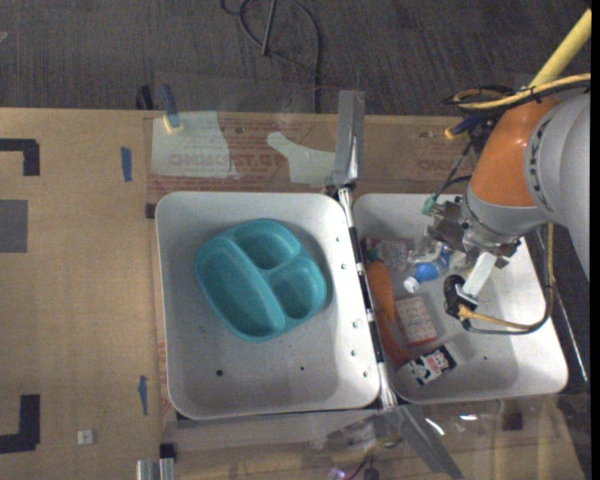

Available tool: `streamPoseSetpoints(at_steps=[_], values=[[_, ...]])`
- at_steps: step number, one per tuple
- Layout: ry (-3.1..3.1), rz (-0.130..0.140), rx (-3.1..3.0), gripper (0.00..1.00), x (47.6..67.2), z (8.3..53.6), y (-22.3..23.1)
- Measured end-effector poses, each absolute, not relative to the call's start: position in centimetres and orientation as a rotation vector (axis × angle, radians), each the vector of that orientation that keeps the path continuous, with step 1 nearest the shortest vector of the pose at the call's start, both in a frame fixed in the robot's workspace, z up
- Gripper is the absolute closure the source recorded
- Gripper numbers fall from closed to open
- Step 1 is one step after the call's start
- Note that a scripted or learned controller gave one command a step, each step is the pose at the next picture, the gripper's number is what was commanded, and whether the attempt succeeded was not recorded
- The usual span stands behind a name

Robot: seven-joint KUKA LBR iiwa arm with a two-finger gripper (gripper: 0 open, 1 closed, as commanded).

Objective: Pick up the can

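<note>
Robotics lab: cardboard-topped bench (75, 309), taped markers, white bins (187, 375), loose cables (272, 23).

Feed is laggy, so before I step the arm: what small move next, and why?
Probably nudge the gripper down-left in the view, over what looks like the can. The gripper hangs by the bottle in the right bin, and the can lies lower down, beside the carrot.

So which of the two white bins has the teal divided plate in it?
The left bin. The teal divided plate lies in it, while the right bin holds small clutter, with the arm reaching over it.
</note>
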State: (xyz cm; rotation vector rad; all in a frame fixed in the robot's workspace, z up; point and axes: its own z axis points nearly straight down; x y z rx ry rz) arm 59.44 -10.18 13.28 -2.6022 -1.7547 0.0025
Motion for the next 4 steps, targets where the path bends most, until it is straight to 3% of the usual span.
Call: streamPoseSetpoints(at_steps=[1, 2, 3, 4], values=[[-1.567, 0.004, -2.720, 1.00, 50.0, 22.6, -11.6], [-0.896, 0.003, -3.011, 1.00, 53.7, 28.7, -10.0], [-0.690, 0.003, -3.065, 1.00, 57.3, 27.7, -11.5], [-0.757, 0.007, -3.046, 1.00, 55.6, 27.8, -12.5]])
